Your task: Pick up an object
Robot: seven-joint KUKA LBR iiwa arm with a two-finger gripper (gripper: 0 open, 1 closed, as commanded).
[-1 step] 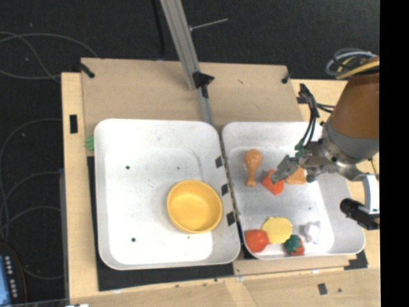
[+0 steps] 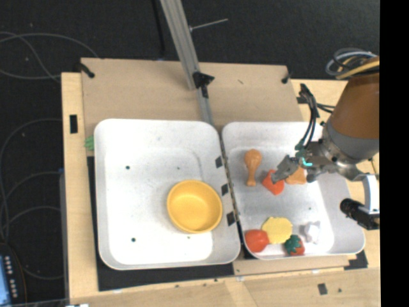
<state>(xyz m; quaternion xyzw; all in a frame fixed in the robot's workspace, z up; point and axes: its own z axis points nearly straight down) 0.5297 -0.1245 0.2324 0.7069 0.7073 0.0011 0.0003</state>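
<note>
We see the end effector (image 2: 279,177) low in the right bin (image 2: 332,235), its fingers closed around a red-orange toy (image 2: 275,185), just right of the tan drumstick toy (image 2: 252,165).
</note>
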